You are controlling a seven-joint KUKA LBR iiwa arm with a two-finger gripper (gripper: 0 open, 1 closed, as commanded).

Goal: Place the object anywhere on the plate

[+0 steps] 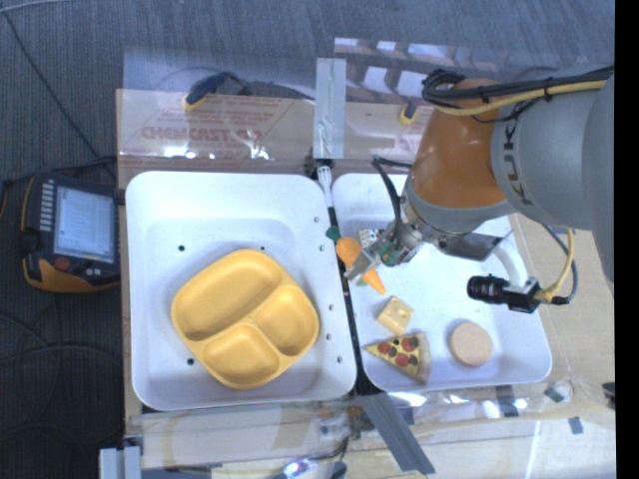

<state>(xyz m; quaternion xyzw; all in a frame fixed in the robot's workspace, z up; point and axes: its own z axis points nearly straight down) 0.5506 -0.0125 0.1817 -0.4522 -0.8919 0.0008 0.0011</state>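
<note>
Right now my arm (519,158) reaches in from the right over the right bin (529,362), the orange band sitting above the wrist, and my gripper (367,257) hangs low at that bin's left edge, just beside the divider between the two bins. An orange carrot-like piece (351,254) sits at my fingertips: one part of it shows to the left of the gripper against the bin wall, another part pokes out below toward the bin floor. My fingers look closed around it, with the orange showing on either side of them, though the view is small and I cannot make out the exact contact. The yellow plate (245,315), a sectioned one with three compartments, lies in the left bin (160,208), tilted at a slant to the bin's sides and well apart from the carrot, with the divider between them. Below my gripper on the floor of the right bin lie a pale yellow cheese-like wedge (394,314), a pizza slice (400,352) toward the front wall just beneath it, and a round tan cookie-like disc (470,343) to the right of those. A small black cylinder on a cable (496,289) hangs from my arm above the disc. Off the bench to the left rests a teach pendant (72,233) with a lit screen.
</note>
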